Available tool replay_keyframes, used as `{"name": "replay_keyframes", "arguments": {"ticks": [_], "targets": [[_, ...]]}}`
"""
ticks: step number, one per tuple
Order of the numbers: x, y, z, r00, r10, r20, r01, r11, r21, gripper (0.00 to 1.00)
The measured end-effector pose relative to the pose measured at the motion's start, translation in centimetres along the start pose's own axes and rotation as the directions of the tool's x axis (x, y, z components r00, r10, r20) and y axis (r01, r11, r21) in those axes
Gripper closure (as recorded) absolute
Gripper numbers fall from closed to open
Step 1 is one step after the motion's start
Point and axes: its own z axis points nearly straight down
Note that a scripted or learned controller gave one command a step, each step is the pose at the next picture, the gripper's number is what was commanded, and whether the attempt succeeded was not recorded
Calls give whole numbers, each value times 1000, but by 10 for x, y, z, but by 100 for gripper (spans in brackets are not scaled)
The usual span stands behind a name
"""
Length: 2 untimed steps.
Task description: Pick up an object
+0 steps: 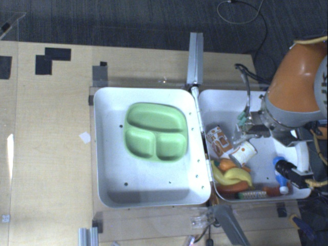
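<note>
**Visitor:** Where are you working right now?

**Me:** My arm (297, 83) is over the right bin (225, 99), and my gripper (251, 129) hangs low among the clutter at its near end. The left bin (107, 178) holds a green divided tray (156, 131); I'm leaving that alone.

**Visitor:** What are you going for?

**Me:** Probably the small white cylinder with the brown end (243, 152), just below my gripper. Beside it lies a patterned orange-and-white packet (219, 140); nearer the front wall are a banana (233, 176), an orange-red piece (225, 164) and a red thing (238, 187).

**Visitor:** Are your fingers open?

**Me:** I cannot tell. The wrist and cabling hide them, and I see nothing clearly held between them.

**Visitor:** So how do you do this well?

**Me:** I'd centre over the cylinder, straddle its narrow width and not its length, and come straight down so I don't nudge it against the packet. It looks light and round, so it may roll; I'd close slowly and lift gently, checking it rises with me. The crowding by the banana is my main risk of snagging.
</note>
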Motion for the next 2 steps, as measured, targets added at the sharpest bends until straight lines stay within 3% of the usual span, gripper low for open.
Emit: {"name": "replay_keyframes", "arguments": {"ticks": [1,2], "targets": [[-1,27,16,932,363,2,-363,932,3,100],[-1,27,16,932,363,2,-363,932,3,0]]}}
